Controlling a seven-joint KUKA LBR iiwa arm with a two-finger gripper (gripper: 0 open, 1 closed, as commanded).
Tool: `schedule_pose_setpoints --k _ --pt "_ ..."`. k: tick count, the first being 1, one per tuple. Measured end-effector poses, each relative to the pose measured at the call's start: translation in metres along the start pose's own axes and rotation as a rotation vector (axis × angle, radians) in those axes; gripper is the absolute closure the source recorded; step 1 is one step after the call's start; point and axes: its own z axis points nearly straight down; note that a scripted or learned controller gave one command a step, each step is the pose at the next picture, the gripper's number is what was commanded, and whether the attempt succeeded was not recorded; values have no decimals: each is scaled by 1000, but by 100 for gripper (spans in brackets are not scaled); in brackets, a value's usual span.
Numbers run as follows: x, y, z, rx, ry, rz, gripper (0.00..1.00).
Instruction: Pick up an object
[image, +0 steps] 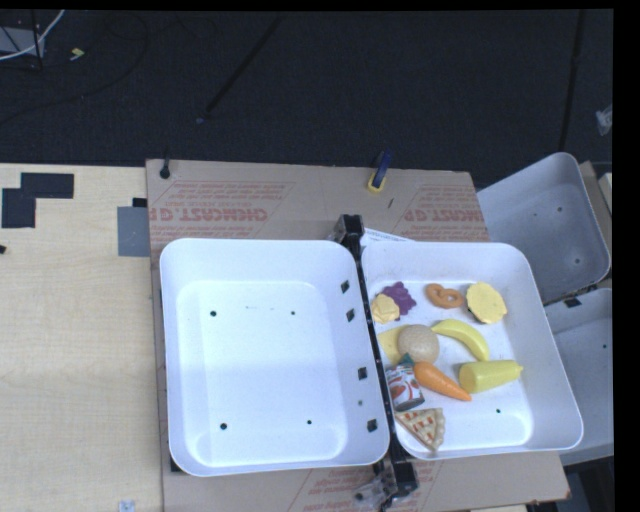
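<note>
The right bin (530, 425) holds several toy foods. A purple grape bunch (400, 296) and a small yellow piece (385, 308) lie at its left. A pretzel (443, 295) and a yellow slice (486, 302) sit toward the back. A banana (462, 337), a beige potato (418, 343), an orange carrot (441, 381) and a yellow corn-like piece (489, 375) crowd the middle. A pizza slice (424, 427) and a small printed packet (403, 387) rest near the front left corner.
The left bin (180, 300) sits beside the right one, joined by a black clamp strip (362, 340). Both rest on a cardboard sheet (250, 200) over a wooden bench (70, 350). A grey metal plate (545, 220) stands at the right. A blue-yellow clip (379, 171) lies behind.
</note>
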Motion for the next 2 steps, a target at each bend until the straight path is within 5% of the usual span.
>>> schedule_pose_setpoints --k 1,2 --pt "2 1 -10 2 0 -4 100" --pt "2 1 -9 3 0 -6 0"
